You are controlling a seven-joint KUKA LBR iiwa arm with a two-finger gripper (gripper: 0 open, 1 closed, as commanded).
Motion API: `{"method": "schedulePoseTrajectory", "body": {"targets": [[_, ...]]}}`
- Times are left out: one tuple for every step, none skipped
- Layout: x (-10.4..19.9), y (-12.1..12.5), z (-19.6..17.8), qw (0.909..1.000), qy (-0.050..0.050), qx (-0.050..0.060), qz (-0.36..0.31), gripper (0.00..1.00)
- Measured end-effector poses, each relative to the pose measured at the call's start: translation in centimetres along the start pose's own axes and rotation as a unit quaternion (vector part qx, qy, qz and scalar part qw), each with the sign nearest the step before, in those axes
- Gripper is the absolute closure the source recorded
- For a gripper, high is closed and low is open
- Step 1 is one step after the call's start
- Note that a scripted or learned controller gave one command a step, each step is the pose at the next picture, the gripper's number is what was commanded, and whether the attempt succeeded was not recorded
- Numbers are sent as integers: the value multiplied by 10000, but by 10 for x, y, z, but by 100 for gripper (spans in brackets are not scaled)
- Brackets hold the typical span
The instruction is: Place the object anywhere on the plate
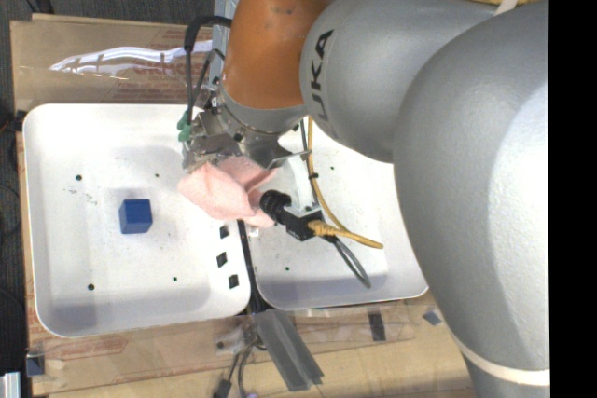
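A small blue cube (135, 215) lies on the floor of the left bin (56, 200), left of centre. A pale pink, rounded, plate-like thing (222, 188) sits over the seam between the two bins, tilted, its upper part hidden by the wrist. My gripper (199, 142) hangs at the pink thing's upper left edge, under the orange band (266, 33). It is well to the right of the cube and apart from it. Nothing in view shows whether the pink thing rests on the bins or hangs from the gripper.
The grey arm covers most of the right bin (317, 289); only its near left corner shows. A black connector with a yellow cable (345, 236) hangs beside the pink thing. Crumpled clear film (112, 61) lies behind the left bin.
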State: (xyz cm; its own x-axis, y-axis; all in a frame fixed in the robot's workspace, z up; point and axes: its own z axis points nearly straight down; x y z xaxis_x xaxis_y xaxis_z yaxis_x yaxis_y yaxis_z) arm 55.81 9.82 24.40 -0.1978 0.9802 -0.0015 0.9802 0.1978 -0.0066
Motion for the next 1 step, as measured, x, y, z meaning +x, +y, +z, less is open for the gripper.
{"method": "schedulePoseTrajectory", "body": {"targets": [[61, -25, 4, 9991, -3, 6, 424, 100]]}}
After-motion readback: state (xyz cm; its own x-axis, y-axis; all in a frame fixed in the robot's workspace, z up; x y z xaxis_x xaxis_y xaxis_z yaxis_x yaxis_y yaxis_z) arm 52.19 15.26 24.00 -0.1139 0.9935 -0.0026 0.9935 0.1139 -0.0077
